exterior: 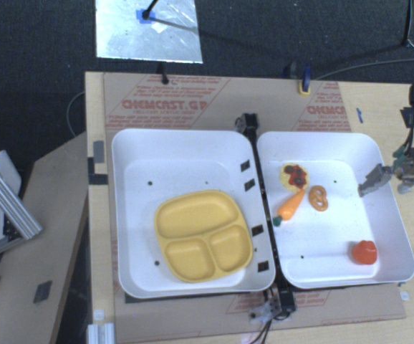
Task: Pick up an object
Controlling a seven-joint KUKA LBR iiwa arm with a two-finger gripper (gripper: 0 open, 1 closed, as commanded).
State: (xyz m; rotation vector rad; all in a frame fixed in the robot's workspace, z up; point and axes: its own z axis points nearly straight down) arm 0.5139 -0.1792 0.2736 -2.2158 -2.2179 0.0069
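Note:
The right bin (390,224) holds several small toy foods: a pizza piece (294,175), an orange carrot (291,206), a pretzel (318,198) and a red tomato (364,252) near the front right corner. My gripper (390,183) hangs over the bin's right rim, to the right of the pretzel and above the tomato. Its two grey fingers (372,180) are spread apart with nothing between them, so it is open.
A yellow divided plate (203,235) lies in the left bin (142,163). A black divider with clips (261,192) runs between the bins. A shiny metal sheet (148,20) lies behind the bench, and cables cross the back right.

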